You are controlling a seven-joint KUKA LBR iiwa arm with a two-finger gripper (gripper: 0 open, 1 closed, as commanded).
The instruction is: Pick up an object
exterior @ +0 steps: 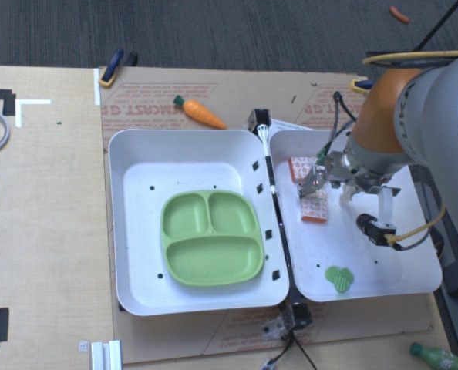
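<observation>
You can make out red printing on the cardboard sheet [237, 91] that lies under the two bins, and not much else. On its far strip, left of the carrot [200, 112], the red letters stand upside down and mirrored from where you look, so you cannot read them as a word. More of the same red print runs along the far strip at the right, above the right bin [414, 280], again too small and turned to read. Faint red lettering also shows on the near strip below the left bin [121, 230], unreadable. The red and white packet [314, 195] in the right bin bears print too small to tell.
</observation>
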